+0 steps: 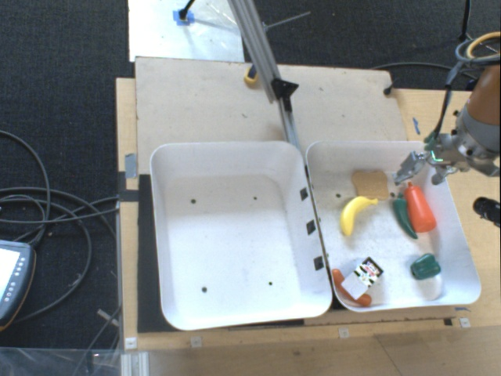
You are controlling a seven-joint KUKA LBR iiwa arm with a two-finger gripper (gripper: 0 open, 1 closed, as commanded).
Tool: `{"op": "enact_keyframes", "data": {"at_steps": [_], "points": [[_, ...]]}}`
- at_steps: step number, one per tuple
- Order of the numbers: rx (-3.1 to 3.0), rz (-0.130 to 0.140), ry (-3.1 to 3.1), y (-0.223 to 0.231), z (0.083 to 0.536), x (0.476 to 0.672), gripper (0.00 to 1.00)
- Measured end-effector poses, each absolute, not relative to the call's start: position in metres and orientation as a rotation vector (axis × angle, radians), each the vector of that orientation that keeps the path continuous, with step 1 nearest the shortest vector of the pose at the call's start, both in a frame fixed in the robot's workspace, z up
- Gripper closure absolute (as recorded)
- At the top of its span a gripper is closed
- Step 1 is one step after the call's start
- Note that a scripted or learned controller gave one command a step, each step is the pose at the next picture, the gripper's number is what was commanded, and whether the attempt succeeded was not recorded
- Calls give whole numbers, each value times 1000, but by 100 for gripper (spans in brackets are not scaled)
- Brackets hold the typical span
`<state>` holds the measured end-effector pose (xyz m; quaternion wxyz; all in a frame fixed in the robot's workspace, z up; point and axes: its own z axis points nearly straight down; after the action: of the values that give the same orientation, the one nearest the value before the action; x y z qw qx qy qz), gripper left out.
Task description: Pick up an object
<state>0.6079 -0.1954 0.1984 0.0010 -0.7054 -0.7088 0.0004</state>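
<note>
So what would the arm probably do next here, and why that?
Probably a short drop straight down: the gripper hangs above the right bin, holding nothing, and the orange carrot lies just below it beside a green vegetable. That looks like the nearest thing to grab.

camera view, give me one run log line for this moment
gripper: above right bin, far edge, nothing held | right bin: banana, carrot, tan slice, green pieces | pick: not yet done
</note>
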Motion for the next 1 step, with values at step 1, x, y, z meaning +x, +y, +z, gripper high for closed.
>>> {"op": "enact_keyframes", "data": {"at_steps": [1], "points": [[-2215, 0, -2230, -195, 201, 609, 0]]}}
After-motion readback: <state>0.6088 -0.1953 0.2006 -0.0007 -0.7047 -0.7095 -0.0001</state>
